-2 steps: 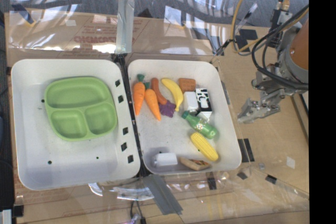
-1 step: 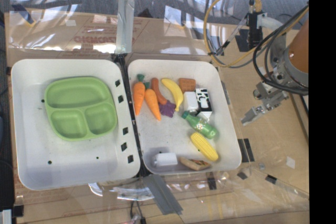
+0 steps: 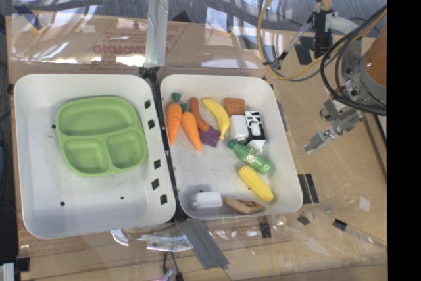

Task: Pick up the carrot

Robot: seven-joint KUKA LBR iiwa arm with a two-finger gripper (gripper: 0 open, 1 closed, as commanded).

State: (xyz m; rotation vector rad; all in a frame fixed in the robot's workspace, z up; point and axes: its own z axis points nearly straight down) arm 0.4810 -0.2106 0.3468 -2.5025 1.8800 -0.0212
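A: Carrot location?
B: Right bin, upper-left corner, just beside a second carrot, near the banana; toys lie loose, ready for picking
A: Gripper?
B: Outside the bin, carrying nothing; finger state cannot be told

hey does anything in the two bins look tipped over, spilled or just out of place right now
Nothing stands out. The green plate sits flat in the left bin. In the right bin, the carrots, banana, green bottle and corn lie loose on their sides. Nothing has spilled over the rims.
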